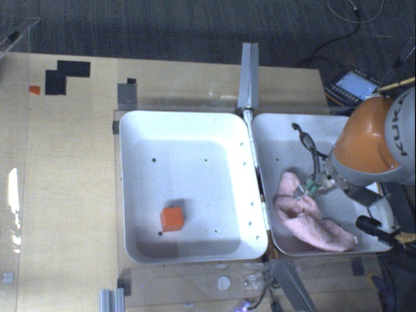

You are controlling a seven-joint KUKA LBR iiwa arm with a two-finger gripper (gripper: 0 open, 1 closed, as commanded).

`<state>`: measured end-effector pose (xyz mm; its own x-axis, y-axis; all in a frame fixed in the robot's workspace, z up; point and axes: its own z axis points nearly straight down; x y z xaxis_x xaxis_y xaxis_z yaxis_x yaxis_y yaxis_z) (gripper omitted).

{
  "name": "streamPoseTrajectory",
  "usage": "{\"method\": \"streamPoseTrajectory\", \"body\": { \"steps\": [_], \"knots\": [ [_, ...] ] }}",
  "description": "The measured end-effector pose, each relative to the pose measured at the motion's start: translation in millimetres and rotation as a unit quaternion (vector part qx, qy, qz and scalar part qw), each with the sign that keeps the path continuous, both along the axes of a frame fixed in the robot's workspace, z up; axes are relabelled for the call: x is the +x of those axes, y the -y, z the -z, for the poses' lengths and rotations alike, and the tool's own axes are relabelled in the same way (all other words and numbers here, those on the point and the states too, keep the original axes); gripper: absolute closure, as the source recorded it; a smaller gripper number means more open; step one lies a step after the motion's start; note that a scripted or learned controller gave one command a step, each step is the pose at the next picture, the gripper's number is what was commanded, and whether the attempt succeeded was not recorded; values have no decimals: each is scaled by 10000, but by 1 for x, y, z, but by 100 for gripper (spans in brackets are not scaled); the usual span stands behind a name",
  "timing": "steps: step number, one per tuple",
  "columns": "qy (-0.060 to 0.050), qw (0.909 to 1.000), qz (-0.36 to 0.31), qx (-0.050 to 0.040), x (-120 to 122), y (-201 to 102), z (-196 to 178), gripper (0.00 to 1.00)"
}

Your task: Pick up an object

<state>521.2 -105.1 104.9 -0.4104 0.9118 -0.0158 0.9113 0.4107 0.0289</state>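
Down in the right bin (pixel 279 142), the gripper (pixel 307 190) touches a pink cloth (pixel 305 223). Whether its jaws are open cannot be told. An orange cube (pixel 172 219) lies at seven o'clock in the left bin (pixel 182 129).

Markings legible: one, partial.
White letters "KU" stood on the grey casing of the arm (pixel 404 130) beside its orange band (pixel 364 142), cut off at the frame's right edge; nothing else readable.
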Motion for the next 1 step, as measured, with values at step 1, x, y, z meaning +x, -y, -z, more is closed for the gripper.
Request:
{"method": "streamPoseTrajectory", "body": {
  "steps": [1],
  "knots": [
    [-3, 10000, 0, 0, 0, 0, 0, 0]
  ]
}}
